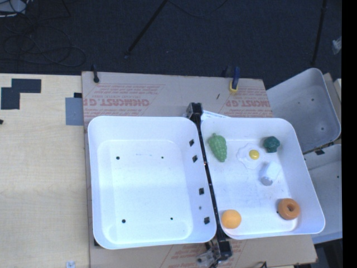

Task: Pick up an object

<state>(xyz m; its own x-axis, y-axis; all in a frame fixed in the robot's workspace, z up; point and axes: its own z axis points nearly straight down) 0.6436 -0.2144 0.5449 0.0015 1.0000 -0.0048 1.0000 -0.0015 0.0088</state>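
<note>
The right bin (301, 166) holds several small objects. A green bunch of grapes (218, 147) lies near its left wall. A fried egg toy (250, 154) sits in the middle, with a dark green broccoli piece (271, 144) to its right. A pale white cup-like piece (268, 173) lies below the egg. An orange ball (231, 219) rests at the front left, and a brown doughnut (288, 209) at the front right.
The left bin (95, 166) stands beside the right one, joined by a black divider strip (202, 172). Both rest on a cardboard sheet (145, 96) with a yellow clamp (234, 85) at the back. A grey metal plate (304, 108) lies at the right.
</note>
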